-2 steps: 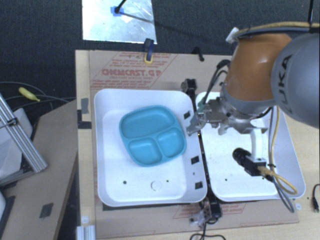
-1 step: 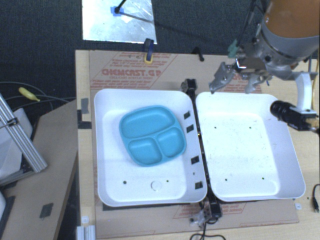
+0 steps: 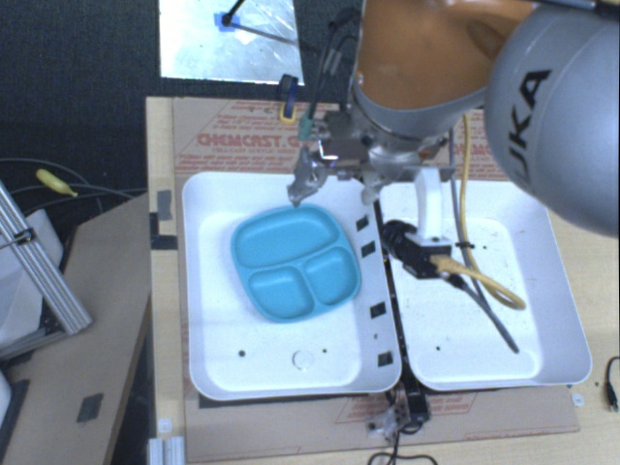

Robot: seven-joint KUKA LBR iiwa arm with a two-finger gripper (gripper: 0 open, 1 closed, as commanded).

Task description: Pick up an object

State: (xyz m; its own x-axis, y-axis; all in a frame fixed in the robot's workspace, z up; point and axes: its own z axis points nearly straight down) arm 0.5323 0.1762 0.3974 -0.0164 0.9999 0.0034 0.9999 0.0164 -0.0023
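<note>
- Blue tray [image 3: 294,262] with three compartments lies flat in the left bin [image 3: 218,356], tilted a bit, toward the bin's upper right part.
- Gripper [image 3: 334,187] hangs over the far edge of the left bin, near the divide between the bins.
- One finger [image 3: 305,184] tip sits just at the tray's far rim; touching or just above, can't tell.
- Other finger at about the bin divide, right of the tray.
- Jaws look spread apart, nothing between them.
- Arm [image 3: 542,95] comes in from top right, grey with an orange band [image 3: 426,37], covers the far part of the right bin [image 3: 552,337].
- Black part with a yellow hose [image 3: 484,284] hangs over the right bin, beside the divide.
- Small round mark on the left bin floor near its front edge, well apart from the tray.
- Bins rest on cardboard [image 3: 232,134] with red print.
</note>
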